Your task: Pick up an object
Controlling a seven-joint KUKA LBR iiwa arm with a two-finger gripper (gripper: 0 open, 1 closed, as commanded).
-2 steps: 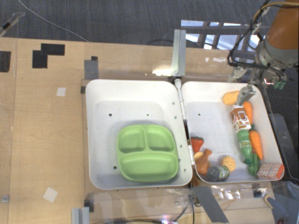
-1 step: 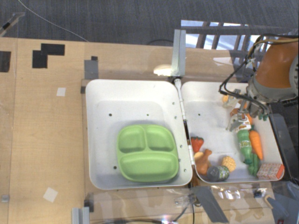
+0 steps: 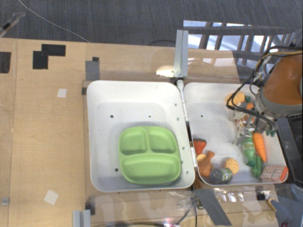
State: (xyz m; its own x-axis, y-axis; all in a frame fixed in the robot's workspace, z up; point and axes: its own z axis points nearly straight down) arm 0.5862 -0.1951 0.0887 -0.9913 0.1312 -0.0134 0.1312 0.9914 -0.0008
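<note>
Gripper [image 3: 247,126], its jaw state impossible to tell, hovers near the carrot [image 3: 259,146]; crowded toys could probably deflect the grasp.

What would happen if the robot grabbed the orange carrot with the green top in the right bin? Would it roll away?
The orange toy carrot with the green top looks round and tapered, so it would probably roll in a curve if nudged. Its smooth, plastic-looking skin may slip between fingers. Being small, it is likely light and stiff.
</note>
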